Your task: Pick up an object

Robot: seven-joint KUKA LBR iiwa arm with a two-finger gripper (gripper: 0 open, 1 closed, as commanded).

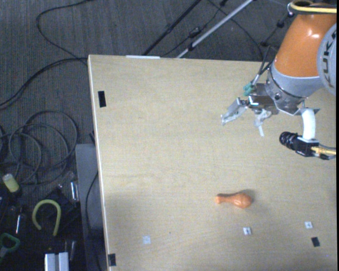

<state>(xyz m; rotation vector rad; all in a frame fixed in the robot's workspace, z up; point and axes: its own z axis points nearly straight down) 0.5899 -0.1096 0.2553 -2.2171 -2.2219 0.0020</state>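
Observation:
A small orange object [235, 200], pear-shaped with a narrow neck pointing left, lies on the tan bench top [158, 162] toward the front right. My gripper [244, 119] hangs over the board's right part, well behind the orange object and slightly to its right. Its two metal fingers [230, 115] are spread apart, with nothing between them. The orange band of the arm [305, 38] rises above the wrist at the upper right.
Small square markers [247, 230] dot the board near its front edge, and a black tab [101, 99] sits near its left edge. Left of the bench, cables [34, 145] and tools lie on the dark floor. A black cylinder [294, 141] sticks out beside the wrist.

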